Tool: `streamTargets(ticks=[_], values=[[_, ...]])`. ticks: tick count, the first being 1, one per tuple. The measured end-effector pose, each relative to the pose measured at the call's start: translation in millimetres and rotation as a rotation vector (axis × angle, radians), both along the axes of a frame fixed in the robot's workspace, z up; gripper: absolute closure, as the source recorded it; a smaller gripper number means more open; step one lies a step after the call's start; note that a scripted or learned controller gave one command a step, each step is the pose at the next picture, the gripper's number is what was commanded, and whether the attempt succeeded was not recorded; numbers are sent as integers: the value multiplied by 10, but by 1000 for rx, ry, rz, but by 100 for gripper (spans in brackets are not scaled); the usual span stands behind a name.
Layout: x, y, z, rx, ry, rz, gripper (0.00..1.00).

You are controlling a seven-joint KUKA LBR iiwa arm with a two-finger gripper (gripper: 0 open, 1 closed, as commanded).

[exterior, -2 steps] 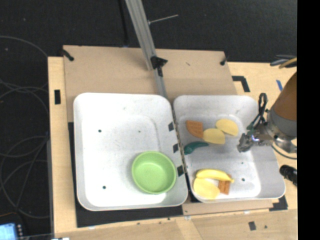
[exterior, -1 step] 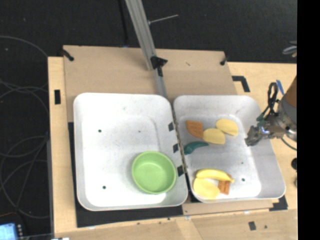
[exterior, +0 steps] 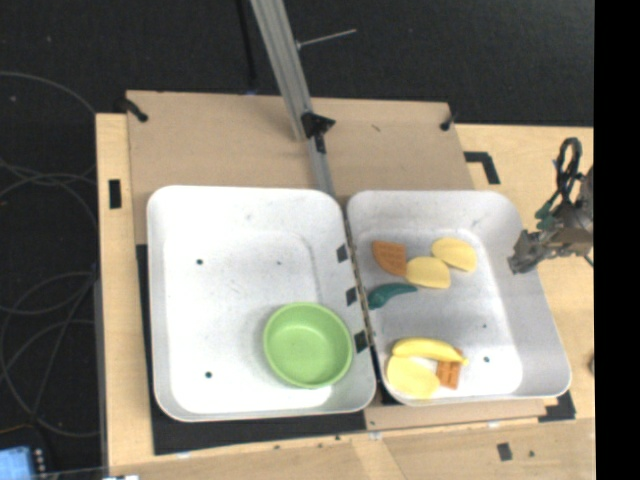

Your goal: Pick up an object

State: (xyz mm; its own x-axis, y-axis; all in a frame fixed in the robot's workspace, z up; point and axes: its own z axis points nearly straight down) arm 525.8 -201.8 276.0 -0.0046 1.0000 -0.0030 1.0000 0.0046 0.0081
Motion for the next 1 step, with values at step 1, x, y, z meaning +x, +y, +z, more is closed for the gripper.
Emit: streamTargets(ticks=[1], values=[[49,498,51,4,5,4,100]])
